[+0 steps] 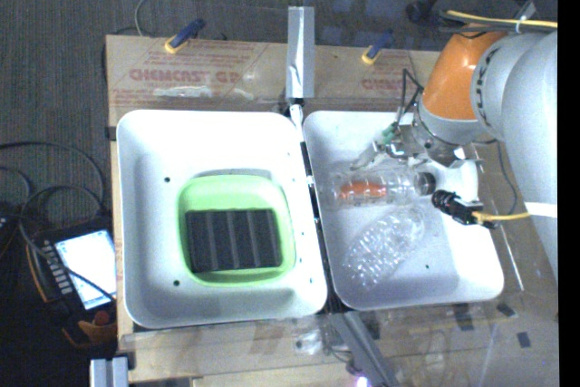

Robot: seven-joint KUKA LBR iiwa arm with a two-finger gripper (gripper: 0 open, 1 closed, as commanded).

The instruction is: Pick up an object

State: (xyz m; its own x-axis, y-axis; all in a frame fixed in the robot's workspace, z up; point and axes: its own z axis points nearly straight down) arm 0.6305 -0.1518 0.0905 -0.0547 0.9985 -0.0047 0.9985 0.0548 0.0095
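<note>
Grey arm (530,104) hangs over the right bin (471,285); gripper (408,145) state unclear, clear bottles (385,240) unlifted, pick remains.

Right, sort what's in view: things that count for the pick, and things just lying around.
For the pick: gripper, clear plastic bottle with orange label, crumpled clear bottle, right bin.
Lying about: green tray, left bin, blue-and-yellow clamps, tablet on the floor.
</note>
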